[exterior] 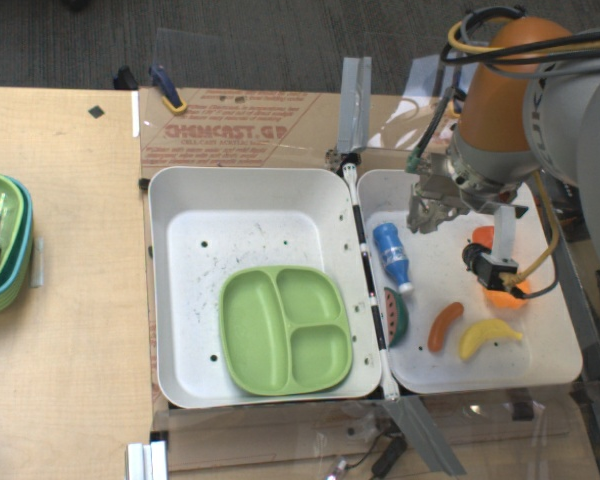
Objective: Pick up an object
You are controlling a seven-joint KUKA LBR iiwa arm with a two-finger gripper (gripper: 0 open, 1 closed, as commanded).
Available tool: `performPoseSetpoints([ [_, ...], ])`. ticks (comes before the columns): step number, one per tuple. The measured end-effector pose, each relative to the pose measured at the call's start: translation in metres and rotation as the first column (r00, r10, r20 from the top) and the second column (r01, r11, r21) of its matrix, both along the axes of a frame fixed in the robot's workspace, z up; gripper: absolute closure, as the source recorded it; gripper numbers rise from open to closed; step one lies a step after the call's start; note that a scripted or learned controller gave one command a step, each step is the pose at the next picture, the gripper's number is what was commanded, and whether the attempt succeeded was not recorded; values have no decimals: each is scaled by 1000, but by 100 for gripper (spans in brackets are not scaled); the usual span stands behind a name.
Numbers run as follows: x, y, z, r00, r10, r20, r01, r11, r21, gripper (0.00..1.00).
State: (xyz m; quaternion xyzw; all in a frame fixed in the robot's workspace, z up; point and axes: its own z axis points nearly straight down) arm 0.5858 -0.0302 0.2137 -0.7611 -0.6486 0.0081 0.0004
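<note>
1. The right bin holds the loose things. A blue bottle with a white cap lies close to the wall that this bin shares with the left bin, cap end toward the front.
2. Just past the bottle's cap, hard against that same wall, sits a watermelon slice, green rind and red flesh.
3. Toward the front of the right bin lie a reddish-orange sausage and a yellow banana, just beside each other.
4. An orange piece shows near the bin's right side, partly hidden behind a black fitting on the arm.
5. The gripper hangs over the back of the right bin, behind and to the right of the bottle; I cannot tell how its jaws stand, and nothing shows in its grasp.
6. The arm comes in from the right, its orange band above the wrist, pointing steeply down into the bin.
7. The left bin holds a green divided plate.
</note>
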Motion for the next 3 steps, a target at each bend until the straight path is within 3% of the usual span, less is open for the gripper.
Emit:
performPoseSetpoints([
  [3, 0, -2, 23, 1000, 9, -8, -9, 1000, -7, 100],
])
